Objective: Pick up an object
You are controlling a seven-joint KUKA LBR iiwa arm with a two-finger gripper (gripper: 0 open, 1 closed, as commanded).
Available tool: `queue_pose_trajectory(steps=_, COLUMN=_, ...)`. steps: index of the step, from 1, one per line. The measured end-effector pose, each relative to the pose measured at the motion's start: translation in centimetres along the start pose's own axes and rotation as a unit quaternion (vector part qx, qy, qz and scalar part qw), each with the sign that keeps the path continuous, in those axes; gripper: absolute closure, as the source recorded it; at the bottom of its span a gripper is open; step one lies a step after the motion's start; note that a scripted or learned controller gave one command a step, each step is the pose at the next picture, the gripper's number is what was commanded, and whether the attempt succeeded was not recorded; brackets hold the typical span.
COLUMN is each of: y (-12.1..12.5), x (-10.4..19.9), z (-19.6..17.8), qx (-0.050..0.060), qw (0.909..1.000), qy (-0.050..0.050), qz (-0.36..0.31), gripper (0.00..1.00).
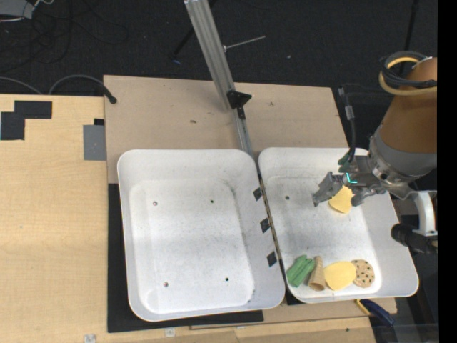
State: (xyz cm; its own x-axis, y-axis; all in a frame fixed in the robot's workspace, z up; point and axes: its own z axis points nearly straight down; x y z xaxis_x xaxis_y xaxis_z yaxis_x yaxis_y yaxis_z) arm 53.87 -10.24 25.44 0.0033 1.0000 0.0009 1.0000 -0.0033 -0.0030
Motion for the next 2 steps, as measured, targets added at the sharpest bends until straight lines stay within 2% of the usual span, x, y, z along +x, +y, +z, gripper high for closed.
queue_pose_trajectory(steps=1, y=0.8, x=0.4, z=5.1, qx=0.003, qw=1.0, qy=0.0, qz=-0.001, gripper=0.0)
queue_pose_trajectory(steps=2, y=0.6, x=1.0, z=11.5, qx=0.004, qw=1.0, qy=0.001, qz=0.0, gripper=0.0)
